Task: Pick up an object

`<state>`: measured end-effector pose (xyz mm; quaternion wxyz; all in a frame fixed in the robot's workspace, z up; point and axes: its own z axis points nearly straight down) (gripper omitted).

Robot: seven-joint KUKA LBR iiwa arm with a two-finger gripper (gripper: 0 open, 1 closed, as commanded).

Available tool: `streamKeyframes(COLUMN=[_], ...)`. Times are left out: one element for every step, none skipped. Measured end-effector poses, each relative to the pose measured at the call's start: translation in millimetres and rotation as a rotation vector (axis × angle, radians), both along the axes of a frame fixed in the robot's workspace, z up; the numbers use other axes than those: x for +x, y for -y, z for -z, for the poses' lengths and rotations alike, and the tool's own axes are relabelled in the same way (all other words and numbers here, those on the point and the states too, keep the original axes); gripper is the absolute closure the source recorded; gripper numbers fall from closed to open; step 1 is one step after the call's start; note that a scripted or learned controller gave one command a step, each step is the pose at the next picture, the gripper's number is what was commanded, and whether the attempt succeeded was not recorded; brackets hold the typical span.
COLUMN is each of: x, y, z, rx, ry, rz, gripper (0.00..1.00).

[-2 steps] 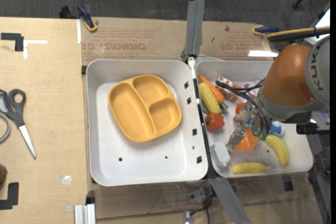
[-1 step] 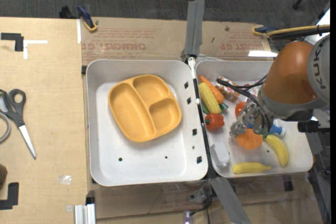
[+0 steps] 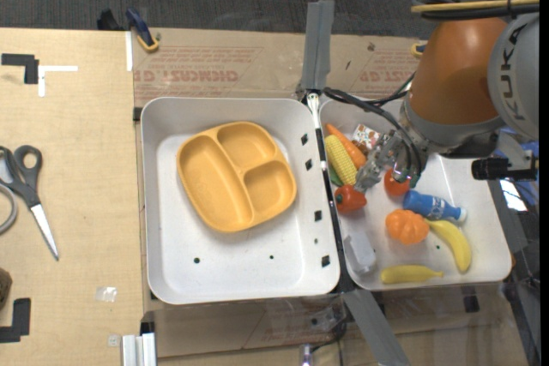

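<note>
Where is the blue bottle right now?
The small blue plastic bottle lies in the right-hand white bin, between the round orange toy fruit and the yellow toy banana.

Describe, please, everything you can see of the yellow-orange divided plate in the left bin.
The yellow-orange divided plate looks like smooth matte plastic, rounded in outline with raised ridges splitting it into three compartments: one long one and two smaller ones. All three hold nothing. It lies flat and right side up, turned at an angle, in the upper middle of the left white bin, touching only the bin's floor.
</note>
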<state>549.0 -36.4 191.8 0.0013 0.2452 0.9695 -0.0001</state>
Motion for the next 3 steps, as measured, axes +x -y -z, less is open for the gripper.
streamKeyframes(x=[-22.2, -71.2, -71.0], y=[65.4, 66.4, 66.3], z=[90.0, 100.4, 100.3], rx=[0.001, 0.001, 0.001], ry=[-0.002, -0.003, -0.002], rz=[-0.1, -0.048, -0.048], gripper=[1.0, 1.0, 0.0])
